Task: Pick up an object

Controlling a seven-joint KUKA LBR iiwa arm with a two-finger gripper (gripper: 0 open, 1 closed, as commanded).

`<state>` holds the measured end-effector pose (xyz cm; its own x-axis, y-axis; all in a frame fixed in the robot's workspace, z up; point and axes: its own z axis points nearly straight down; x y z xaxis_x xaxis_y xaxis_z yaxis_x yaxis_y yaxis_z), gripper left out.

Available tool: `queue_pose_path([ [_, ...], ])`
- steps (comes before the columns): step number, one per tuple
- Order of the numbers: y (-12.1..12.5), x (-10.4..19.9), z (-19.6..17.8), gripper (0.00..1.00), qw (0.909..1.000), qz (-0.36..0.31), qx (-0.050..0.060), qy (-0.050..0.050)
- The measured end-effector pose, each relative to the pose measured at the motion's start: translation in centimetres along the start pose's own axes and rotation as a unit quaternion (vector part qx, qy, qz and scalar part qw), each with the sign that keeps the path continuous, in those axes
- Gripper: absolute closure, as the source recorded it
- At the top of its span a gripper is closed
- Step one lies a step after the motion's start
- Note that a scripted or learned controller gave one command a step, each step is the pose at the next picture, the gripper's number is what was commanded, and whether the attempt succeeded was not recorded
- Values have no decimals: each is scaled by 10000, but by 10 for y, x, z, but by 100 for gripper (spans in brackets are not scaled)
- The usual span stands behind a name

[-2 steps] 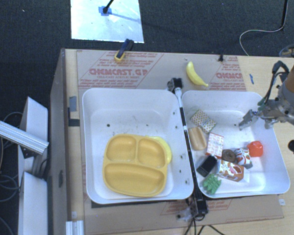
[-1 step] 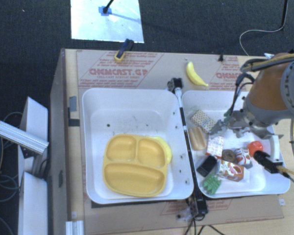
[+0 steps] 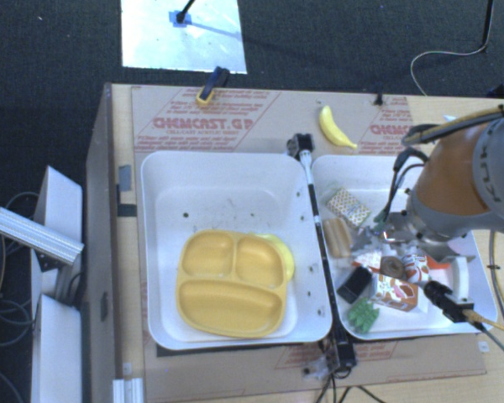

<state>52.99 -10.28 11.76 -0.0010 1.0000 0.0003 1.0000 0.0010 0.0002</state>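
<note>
Currently arm [image 3: 454, 183] reaches from 3 o'clock over right bin [image 3: 479, 309]; jaws low among clutter at bin centre, their opening hidden, cannot tell. Nearby: patterned packet [image 3: 399, 292], black block [image 3: 354, 285], green toy [image 3: 363, 316]. Left bin [image 3: 227, 183] holds yellow tray [image 3: 231, 282]. Banana [image 3: 334, 129] lies on desk [image 3: 260, 116] at 12 o'clock.

Even, bright overhead light falls across the scene, with no harsh shadows. The two shallow white plastic bins [image 3: 227, 175] look slightly washed out, their inner walls fading into soft grey shading. A pale rectangular sheet on the dark floor [image 3: 183, 22] glares nearly white. The yellow divided plastic tray [image 3: 231, 284] casts only a faint shadow. The picture is low in resolution and mildly soft, with small items in the right bin blurring together.
</note>
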Motion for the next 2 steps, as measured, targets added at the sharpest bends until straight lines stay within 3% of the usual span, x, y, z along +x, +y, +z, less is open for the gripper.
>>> queue_pose_path([
  [1, -25, -6, 17, 0, 10000, 0, -36, -16],
  [2, -43, 12, 33, 0, 10000, 2, -6, 0],
])
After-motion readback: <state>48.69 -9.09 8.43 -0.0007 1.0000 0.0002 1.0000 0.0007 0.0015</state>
